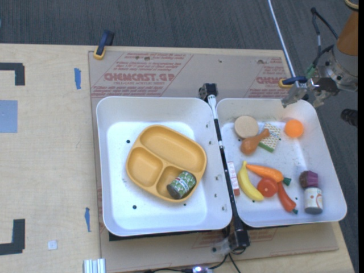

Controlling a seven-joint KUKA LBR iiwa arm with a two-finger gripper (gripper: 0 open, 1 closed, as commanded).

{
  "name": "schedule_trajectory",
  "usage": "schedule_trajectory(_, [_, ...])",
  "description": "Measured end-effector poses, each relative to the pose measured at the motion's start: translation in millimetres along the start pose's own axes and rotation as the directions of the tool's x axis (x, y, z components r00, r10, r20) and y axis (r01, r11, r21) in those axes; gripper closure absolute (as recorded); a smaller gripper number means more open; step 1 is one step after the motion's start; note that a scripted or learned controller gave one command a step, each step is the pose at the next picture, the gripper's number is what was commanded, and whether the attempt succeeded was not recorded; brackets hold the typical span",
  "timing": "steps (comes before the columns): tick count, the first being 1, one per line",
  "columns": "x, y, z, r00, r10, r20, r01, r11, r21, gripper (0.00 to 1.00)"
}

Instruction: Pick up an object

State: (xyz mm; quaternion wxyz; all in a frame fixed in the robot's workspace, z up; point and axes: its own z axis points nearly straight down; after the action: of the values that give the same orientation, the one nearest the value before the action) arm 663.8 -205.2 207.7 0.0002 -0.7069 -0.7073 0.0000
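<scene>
Camera view: gripper (303, 93) sits over the far right corner of the right bin (335, 206), fingers apart with nothing between them. Using that bin as reference: orange ball (294, 128) lies in its far right part, nearest the gripper but apart from it. Near its far left are a tan round disc (246, 126) and a toy drumstick (253, 143). Banana (248, 182), carrot (265, 172) and tomato (267, 187) cluster at its centre, small jar (312, 200) at its near right. In the left bin (108, 129) beside it, a yellow divided tray (165, 147) carries a green can (182, 183).
</scene>
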Motion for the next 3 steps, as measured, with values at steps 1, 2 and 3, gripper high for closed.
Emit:
schedule_trajectory(1, [30,-22,100,1.0,0.0,0.002,0.0,1.0,-0.004,0.0])
schedule_trajectory(2, [95,-54,122,1.0,-0.001,-0.001,0.001,1.0,-0.001,0.0])
schedule_trajectory(3, [95,-53,111,1.0,0.0,0.001,0.0,1.0,-0.005,1.0])
